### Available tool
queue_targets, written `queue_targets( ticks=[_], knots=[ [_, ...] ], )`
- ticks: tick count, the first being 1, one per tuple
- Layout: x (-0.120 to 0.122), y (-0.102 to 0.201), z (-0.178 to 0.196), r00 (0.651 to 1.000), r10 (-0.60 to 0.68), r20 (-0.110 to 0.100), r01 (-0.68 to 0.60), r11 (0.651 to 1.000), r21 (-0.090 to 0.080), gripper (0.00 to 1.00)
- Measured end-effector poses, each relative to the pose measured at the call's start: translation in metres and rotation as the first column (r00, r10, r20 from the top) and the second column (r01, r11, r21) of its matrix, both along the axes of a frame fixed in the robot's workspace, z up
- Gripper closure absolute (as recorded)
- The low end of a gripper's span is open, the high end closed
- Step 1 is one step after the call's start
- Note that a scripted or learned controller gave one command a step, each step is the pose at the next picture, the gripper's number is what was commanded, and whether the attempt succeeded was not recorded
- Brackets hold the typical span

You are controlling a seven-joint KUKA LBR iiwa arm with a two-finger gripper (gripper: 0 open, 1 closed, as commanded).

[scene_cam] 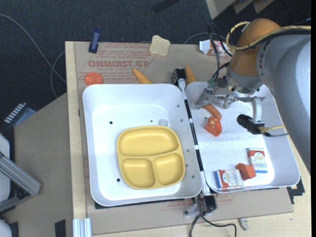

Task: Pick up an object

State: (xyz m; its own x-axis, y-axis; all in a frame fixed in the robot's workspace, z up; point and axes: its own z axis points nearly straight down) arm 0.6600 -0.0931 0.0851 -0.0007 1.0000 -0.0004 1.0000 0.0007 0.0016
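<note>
- My end effector (215, 98) hangs over the far left corner of the right bin (276, 142) — I cannot tell from here whether it is spread or pressed together.
- An orange piece (213, 111) lies on the bin floor just below it, and I cannot make out whether the two touch.
- A red piece (213, 127) sits just beside the orange piece, toward the near edge and close to the bin's left wall.
- Along the near edge of that bin I see a carton (228, 178), a red block (246, 171) touching it, and a second carton (257, 160) just beyond the block.
- The left bin (96, 107) holds a yellow plate (150, 157) with three wells, toward its near right corner.
- On the desk (118, 63) beyond the bins: a blue thing (94, 39) at the far left corner, a bread slice (159, 45) on the far edge, and an orange disc (92, 78) and a carrot (141, 76) just outside the left bin's far wall.
</note>
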Motion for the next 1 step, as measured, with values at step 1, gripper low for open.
queue_targets(
  ticks=[1],
  knots=[
    [-0.0029,-0.0031,-0.0001,1.000,0.000,-0.002,0.000,1.000,0.000,0.00]
  ],
)
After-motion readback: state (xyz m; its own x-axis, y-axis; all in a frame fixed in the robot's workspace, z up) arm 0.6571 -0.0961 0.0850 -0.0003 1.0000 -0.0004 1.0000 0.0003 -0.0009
